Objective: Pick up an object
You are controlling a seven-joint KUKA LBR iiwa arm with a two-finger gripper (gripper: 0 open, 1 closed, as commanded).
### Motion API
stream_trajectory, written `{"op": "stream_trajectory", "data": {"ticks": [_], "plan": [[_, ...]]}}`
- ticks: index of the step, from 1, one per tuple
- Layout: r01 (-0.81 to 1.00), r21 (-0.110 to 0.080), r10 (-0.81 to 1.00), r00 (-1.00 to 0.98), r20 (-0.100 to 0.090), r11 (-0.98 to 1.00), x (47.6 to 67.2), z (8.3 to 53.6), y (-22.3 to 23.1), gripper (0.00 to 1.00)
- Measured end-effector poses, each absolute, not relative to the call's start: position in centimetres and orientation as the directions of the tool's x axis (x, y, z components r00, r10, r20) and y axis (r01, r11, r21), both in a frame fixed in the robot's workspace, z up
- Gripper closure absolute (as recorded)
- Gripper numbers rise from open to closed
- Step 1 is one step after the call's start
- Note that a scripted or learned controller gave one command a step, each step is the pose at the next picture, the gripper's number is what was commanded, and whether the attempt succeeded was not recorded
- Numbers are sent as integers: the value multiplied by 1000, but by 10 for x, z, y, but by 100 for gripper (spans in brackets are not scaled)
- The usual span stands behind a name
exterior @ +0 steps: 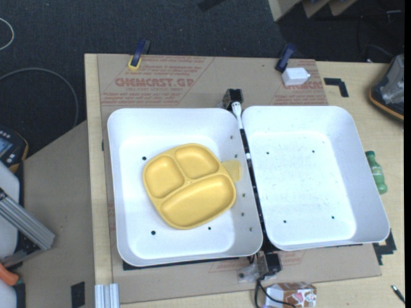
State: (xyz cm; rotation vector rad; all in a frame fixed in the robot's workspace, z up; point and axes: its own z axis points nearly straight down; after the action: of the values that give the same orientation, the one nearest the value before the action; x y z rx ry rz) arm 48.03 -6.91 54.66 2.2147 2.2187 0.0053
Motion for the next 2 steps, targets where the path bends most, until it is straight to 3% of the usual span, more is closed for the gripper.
{"op": "stream_trajectory", "data": {"ticks": [1, 2], "plan": [[1000, -14, 1000, 1, 1, -1, 478, 418, -55, 100], [1000, -10, 1000, -9, 2, 9, 482, 337, 46, 100]]}}
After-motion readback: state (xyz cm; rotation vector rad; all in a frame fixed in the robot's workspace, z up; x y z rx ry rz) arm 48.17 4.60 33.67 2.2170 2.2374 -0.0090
